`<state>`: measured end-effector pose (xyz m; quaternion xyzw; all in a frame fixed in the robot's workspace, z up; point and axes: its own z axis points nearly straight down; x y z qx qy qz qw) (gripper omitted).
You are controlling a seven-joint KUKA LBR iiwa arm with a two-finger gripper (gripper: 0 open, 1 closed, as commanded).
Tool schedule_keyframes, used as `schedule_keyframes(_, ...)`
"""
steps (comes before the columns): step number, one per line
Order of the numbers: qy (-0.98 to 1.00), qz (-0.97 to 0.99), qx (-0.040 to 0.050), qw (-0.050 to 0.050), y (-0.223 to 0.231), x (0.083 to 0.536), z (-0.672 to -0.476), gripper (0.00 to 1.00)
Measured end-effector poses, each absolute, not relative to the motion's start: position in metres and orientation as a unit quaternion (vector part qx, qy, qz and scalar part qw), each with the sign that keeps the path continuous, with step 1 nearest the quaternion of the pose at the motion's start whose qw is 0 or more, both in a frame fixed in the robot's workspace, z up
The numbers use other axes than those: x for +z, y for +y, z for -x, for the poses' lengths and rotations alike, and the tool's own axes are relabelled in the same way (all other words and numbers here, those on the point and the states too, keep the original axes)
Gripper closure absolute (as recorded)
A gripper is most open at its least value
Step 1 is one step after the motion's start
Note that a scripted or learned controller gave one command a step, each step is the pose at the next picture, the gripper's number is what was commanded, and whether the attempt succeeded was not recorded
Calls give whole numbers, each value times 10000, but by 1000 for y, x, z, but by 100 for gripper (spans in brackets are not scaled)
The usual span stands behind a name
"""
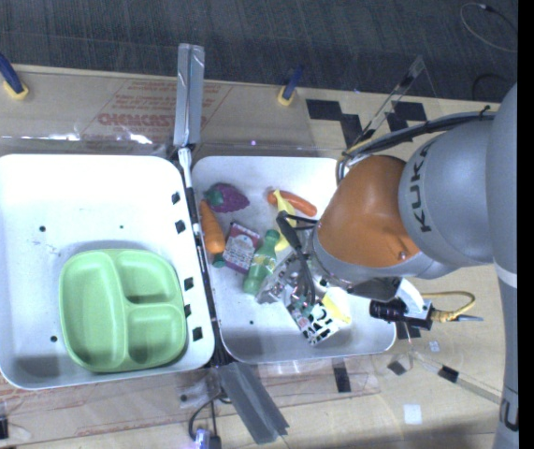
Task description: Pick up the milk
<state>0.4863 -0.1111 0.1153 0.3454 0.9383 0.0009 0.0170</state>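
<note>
Our orange-banded arm [379, 218] is looming over the right bin [248, 340] as we are hovering the gripper [296, 283], its state unreadable, above the still-unlifted milk carton [323, 316] at lower centre.

Divided tray [122, 309] in left bin [14, 213]; milk [323, 314] among food items in right bin [248, 340].
</note>
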Motion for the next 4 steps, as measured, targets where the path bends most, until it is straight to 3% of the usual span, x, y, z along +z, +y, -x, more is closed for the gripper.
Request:
schedule_keyframes(1,9384,-3453,4,146,-111,113,-485,0)
schedule_keyframes(2,8812,-4727,-4,3,-162,129,-503,0)
schedule_keyframes(3,7262,-6874,56,87,-188,101,-485,0)
schedule_keyframes(4,7288,-6846,70,94,-187,112,-487,100)
